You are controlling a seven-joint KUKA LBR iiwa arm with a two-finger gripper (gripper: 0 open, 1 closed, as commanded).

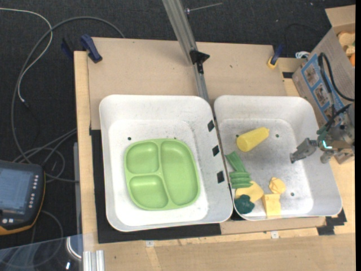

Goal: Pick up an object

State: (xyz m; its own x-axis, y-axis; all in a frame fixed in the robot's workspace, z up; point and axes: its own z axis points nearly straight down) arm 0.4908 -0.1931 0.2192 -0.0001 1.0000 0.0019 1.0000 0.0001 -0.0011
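Observation:
The right bin [299, 109] holds several small toys. A yellow cylinder [252, 139] lies near its middle. A green ridged piece [238, 171] lies along the left wall. Along the front sit a dark green round piece [245, 205], a yellow block [272, 204] and a small yellow lump [277, 184]. My gripper [313, 153] hangs over the bin's right side, open, with nothing between its fingers. It is well to the right of the yellow cylinder and apart from every toy.
The left bin [113, 117] holds a green divided plate [162, 174]. A metal pole [180, 21] slants in from the top to the gap between the bins. Cardboard boxes [333, 66] stand at the right edge. A pendant [20, 193] lies at the far left.

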